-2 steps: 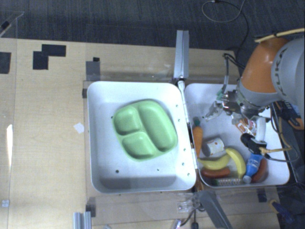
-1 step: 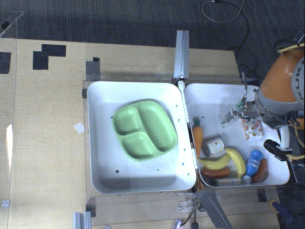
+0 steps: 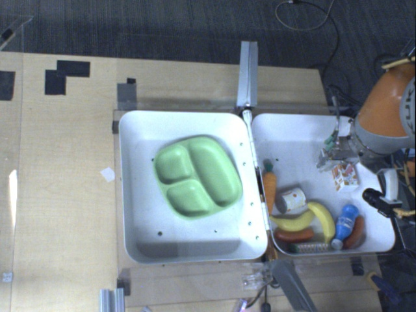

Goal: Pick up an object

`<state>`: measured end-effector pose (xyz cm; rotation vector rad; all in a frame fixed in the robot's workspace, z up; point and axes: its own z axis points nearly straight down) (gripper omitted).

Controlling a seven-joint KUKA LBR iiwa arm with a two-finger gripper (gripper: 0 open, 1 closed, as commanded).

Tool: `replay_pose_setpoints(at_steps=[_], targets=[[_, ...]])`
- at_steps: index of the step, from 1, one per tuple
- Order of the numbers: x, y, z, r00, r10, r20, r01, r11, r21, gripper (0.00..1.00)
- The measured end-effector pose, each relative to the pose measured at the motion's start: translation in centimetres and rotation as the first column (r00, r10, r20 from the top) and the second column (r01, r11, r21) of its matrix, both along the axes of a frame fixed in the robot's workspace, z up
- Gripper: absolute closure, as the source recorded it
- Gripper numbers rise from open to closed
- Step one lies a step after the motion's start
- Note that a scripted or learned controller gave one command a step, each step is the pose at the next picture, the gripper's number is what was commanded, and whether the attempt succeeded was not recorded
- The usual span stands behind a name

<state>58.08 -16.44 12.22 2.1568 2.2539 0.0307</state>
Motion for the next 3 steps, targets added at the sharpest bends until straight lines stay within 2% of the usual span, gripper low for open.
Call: replay_pose_setpoints(at_steps=[1, 3], targets=[[1.2, 4.6, 15.0, 0.99, 0.139, -0.021, -0.139, 0.99, -0.002, 1.0], [1.6, 4.8, 17.3, 0.988, 0.153, -0.009, -0.153, 0.988, -0.006, 1.0]])
